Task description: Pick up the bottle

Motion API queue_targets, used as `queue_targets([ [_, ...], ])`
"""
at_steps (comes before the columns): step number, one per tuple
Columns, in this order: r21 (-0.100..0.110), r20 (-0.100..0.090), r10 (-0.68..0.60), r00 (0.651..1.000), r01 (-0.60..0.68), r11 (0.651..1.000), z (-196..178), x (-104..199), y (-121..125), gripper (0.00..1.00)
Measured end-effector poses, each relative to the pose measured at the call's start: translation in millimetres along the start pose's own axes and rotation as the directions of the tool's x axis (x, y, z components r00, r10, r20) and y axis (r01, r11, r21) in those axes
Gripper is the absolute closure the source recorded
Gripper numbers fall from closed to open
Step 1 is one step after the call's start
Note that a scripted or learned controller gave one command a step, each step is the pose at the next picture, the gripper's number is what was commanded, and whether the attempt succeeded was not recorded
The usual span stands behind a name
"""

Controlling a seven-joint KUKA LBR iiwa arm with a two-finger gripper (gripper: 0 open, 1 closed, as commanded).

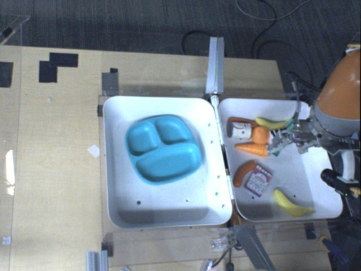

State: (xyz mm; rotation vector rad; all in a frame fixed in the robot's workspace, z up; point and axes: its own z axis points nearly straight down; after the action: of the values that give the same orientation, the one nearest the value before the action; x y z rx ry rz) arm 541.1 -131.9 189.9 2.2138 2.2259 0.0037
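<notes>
Across the bench we see two white bins side by side: the left bin [113,151] carries a blue divided plate [163,148], and the right bin [321,208] carries the clutter. From about three o'clock the arm [341,95] leans in, its orange band above the grey wrist, with the gripper [280,141] low over the upper middle of the right bin and aimed toward nine o'clock.

The bottle [241,129] lies on its side at roughly ten o'clock in that bin, close to the dividing wall. An orange carrot [255,143] touches it at five o'clock, and a banana [272,123] lies just beside it at three o'clock. Lower down sit a sausage [243,173], a small purple packet [258,181] and a second banana [292,204].

We cannot tell how far the gripper is parted or whether it has hold of anything; the tips blur into the carrot and banana.

We judge the main risk to be the crowding: the tips stand nearer the carrot than the bottle, so a closing could catch the wrong thing or nudge the round bottle toward the wall.
</notes>
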Motion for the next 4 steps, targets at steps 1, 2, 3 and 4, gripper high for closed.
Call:
queue_targets([
  [1,-0.005,0.002,0.004,1.0,-0.004,1.0,-39,-47,73,0.0],
  [2,0.0,0.001,0.253,0.967,-0.253,0.967,43,-74,-23,0.0],
  [3,-0.002,0.001,0.264,0.965,-0.264,0.965,-6,-66,3,0.0],
  [4,0.0,0.001,0.308,0.951,-0.308,0.951,16,-62,-50,0.0],
])
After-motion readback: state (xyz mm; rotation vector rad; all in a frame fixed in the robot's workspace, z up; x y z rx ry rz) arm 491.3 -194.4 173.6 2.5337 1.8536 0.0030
